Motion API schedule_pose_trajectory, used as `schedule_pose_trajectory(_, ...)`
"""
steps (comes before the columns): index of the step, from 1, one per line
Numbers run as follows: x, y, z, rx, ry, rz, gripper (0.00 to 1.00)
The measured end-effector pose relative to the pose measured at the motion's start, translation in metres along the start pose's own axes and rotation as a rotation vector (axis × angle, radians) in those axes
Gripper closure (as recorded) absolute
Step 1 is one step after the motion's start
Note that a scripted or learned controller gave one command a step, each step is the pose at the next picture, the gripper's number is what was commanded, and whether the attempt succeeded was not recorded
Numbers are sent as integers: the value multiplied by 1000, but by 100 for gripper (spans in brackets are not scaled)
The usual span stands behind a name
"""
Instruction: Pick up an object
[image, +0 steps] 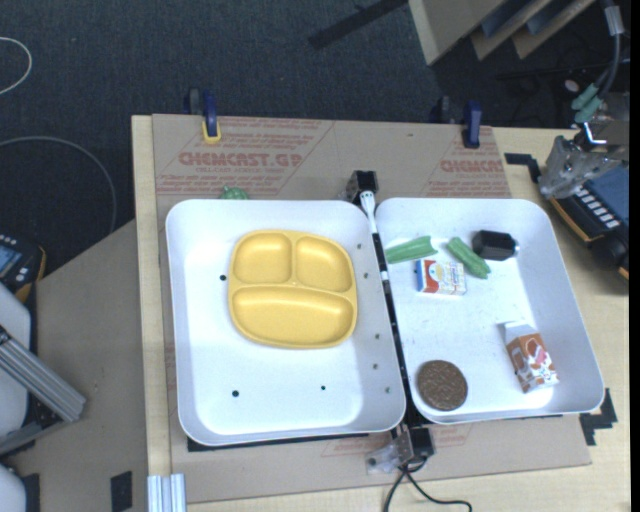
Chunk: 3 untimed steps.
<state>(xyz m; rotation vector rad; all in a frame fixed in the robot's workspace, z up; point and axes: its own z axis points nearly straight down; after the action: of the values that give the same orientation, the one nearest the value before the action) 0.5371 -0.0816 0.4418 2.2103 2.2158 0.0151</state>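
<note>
In the camera view, the gripper (572, 168) hung by the view's right edge, just past the far corner of the right bin (560, 262) and above the table (150, 300). Whether it was parted or closed could not be told. Nothing was seen in its hold, so the pick had probably not begun.

A good first target would have been the black object (493, 243), the thing nearest the gripper. It lay close beside a green piece (468, 256). A clean descent would have needed to come straight down and straddle the black object's short side, keeping off both the green piece and the bin wall.

Farther from the gripper in the same bin lay a second green piece (408, 248) and a small red and white packet (441, 276) just beside it. A brown packet (530, 360) and a brown disc (441, 384) lay well apart at the near end. The disc looked flat and probably hard to grip.

The left bin (200, 360), farthest from the gripper, held a yellow divided plate (293, 288).
</note>
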Motion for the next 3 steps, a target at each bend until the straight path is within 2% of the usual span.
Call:
schedule_pose_trajectory(1, -83, -26, -68, 5, -4, 10, 100)
schedule_pose_trajectory(2, -143, -57, -56, 16, 1, 3, 100)
schedule_pose_trajectory(3, -142, -58, 16, 19, 3, 3, 100)
